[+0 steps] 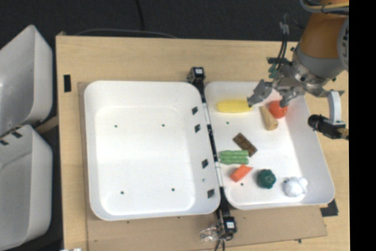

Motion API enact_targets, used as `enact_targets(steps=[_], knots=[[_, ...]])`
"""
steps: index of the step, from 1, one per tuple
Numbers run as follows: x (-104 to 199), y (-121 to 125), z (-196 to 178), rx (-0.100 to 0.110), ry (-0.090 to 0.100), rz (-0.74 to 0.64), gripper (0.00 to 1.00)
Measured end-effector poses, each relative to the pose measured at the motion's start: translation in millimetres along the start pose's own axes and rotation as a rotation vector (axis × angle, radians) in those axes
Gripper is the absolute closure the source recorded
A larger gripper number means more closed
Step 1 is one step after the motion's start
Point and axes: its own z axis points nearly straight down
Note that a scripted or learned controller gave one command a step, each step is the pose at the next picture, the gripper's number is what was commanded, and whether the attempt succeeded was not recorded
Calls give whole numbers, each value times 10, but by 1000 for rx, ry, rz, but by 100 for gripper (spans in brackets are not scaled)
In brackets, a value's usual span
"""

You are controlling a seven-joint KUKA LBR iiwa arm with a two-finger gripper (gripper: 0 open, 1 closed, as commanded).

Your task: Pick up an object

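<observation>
My gripper hangs over the back of the right bin with its two fingers spread open and nothing between them. One fingertip is near the right end of a yellow oblong piece; the other is above a red piece that touches a tan cork-like cylinder. Further forward lie a brown bar, a green pod, an orange piece, a dark green ball and a white ball.
The left bin sits beside the right one, with a black hinge strip between them. White blocks stand off the bench's left edge. The arm's orange band rises at the right.
</observation>
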Motion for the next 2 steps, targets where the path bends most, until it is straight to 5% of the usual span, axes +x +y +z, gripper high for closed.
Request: enact_targets(steps=[1,2], knots=[[677,379,313,-1,-1,-8,0],[251,762,1098,1,-4,1,0]])
